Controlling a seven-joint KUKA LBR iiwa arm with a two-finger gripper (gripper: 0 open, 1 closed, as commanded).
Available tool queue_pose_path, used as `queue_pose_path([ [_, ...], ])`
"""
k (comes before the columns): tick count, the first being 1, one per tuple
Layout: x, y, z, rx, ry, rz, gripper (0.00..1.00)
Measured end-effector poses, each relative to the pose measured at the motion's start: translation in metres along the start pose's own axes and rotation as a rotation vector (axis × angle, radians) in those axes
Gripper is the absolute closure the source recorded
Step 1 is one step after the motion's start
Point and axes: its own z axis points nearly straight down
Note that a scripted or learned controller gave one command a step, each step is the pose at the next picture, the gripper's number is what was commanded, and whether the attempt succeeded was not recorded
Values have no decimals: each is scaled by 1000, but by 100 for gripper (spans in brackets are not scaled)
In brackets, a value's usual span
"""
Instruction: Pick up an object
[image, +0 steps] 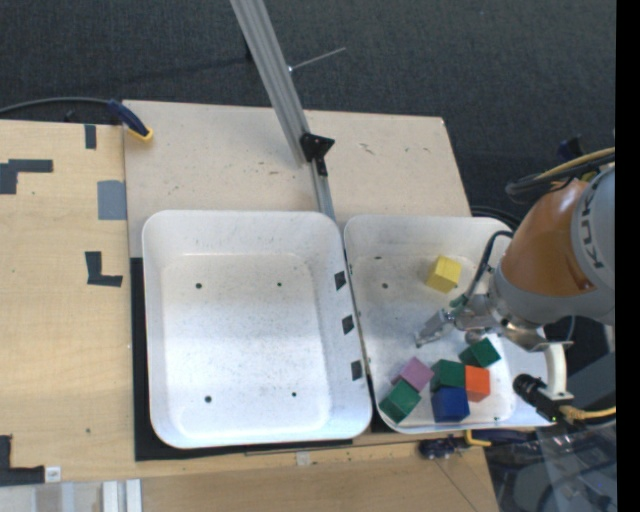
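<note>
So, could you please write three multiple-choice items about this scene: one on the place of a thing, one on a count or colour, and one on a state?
1. Where does the yellow block lie?
A. In the left bin
B. In the right bin, apart from the other blocks
C. On the bare bench

2. How many green blocks are in the right bin?
A. One
B. Three
C. Five

3. How does the gripper stand?
A. Low in the right bin, with no block seen between its fingers
B. Over the left bin
C. Raised, with the yellow block in its grasp

Answers:
1 B: the yellow block sits alone in the upper part of the right bin.
2 B: green blocks show at and.
3 A: the fingers reach down above the cluster, near the purple block, with nothing between them.
</note>
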Motion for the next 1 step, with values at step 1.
queue_pose_path([
  [1, 1, -2, -8, 9, 5, 0, 100],
])
